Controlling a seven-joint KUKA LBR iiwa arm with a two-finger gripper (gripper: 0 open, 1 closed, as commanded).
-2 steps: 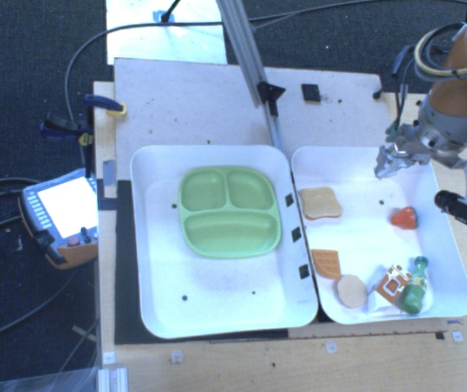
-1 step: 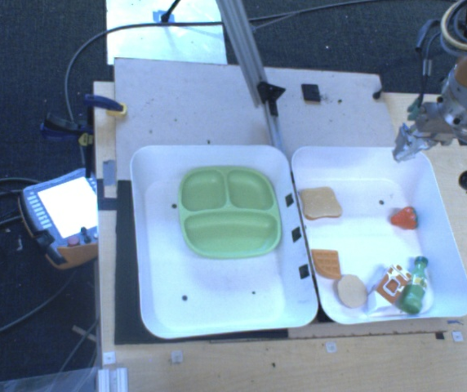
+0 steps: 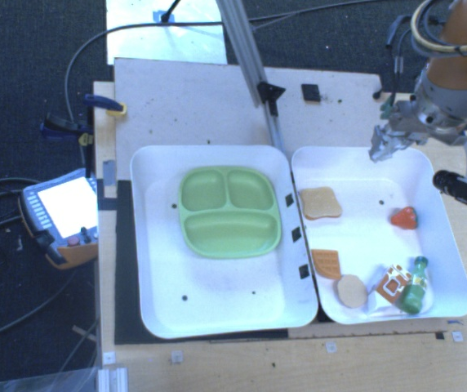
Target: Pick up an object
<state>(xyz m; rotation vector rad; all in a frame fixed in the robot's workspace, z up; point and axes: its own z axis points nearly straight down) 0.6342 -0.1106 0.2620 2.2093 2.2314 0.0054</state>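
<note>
In the right bin (image 3: 364, 166) lie a toast slice (image 3: 320, 203), a red piece (image 3: 405, 217), a small waffle square (image 3: 326, 263), a round tan cookie (image 3: 352, 291), an orange-and-white box (image 3: 393, 283) and a green bottle (image 3: 414, 288). My gripper (image 3: 383, 147) hangs above the bin's far edge, well back from all of them. Nothing shows between its fingertips.
The left bin (image 3: 156, 260) holds a green divided plate (image 3: 229, 211). A metal pole (image 3: 246, 43) slants over the board behind the bins. A teach pendant (image 3: 60, 216) and cables lie off the bench to the left.
</note>
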